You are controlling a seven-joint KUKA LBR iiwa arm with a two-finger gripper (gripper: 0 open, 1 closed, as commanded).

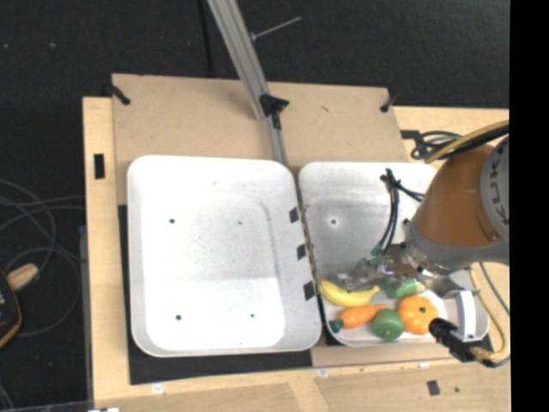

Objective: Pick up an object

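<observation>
Seen from above at a slant: two shallow white bins side by side on a tan bench (343,101). Left bin (214,256) bare white. Right bin (343,196) with a small heap of toy food crowded into its near corner: a yellow banana (347,294) close to the wall between the bins, an orange carrot (360,315) just in front of it, a green pepper (388,324) touching the carrot's tip, a round orange (415,312) beside that, another green piece (403,287) behind.

Reaching in from the right, the arm (459,213), its orange band above the heap. Gripper (377,269) low over the pile, just behind the banana and near the green piece. Cannot tell the state of the jaws, lost in metal and cable clutter; nothing visibly held.

Probably light, hard, smooth plastic, so likely slippery and prone to roll or squirt sideways. Best bet the banana, taken across its narrow middle; round orange likelier to slip. Tight packing against the bin wall a risk for finger room.
</observation>
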